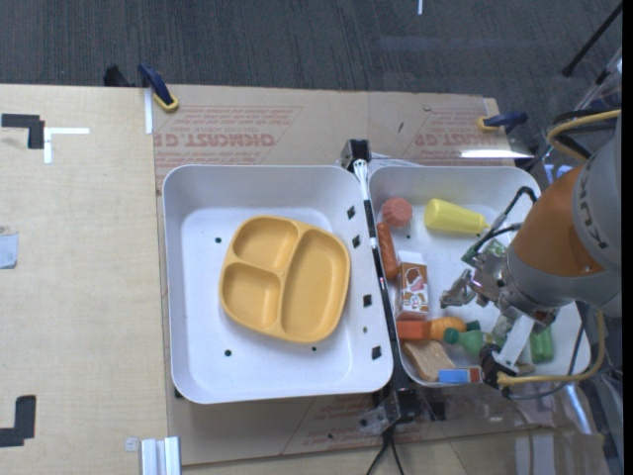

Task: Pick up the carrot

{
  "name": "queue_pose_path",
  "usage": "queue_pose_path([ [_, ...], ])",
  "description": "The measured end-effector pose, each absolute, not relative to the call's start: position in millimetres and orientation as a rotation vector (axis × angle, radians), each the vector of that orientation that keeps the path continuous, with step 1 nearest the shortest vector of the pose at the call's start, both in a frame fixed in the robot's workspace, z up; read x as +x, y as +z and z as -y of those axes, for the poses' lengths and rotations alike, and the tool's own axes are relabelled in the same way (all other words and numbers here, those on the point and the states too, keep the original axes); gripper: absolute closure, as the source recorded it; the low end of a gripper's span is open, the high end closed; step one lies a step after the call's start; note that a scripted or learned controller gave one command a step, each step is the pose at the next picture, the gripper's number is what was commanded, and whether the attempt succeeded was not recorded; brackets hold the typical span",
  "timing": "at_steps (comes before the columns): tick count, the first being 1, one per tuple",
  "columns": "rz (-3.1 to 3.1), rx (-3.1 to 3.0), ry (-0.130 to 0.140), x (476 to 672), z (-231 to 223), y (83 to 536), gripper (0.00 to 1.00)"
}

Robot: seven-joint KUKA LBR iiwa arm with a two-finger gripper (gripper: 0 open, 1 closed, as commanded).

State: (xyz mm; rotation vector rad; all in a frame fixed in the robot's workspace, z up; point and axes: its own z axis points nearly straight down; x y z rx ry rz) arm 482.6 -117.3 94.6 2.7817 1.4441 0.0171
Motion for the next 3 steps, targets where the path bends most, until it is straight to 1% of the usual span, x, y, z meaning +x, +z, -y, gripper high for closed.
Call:
queue_pose_path([
  [1, -1.825, 2.558, 0.001, 479.2, 103.0, 91.5, 0.0],
  [2, -2.152, 2.288, 0.001, 478.7, 108.6, 91.9, 0.0],
  [3, -2.147, 2.29, 0.001, 480.3, 109.6, 100.5, 1.0],
])
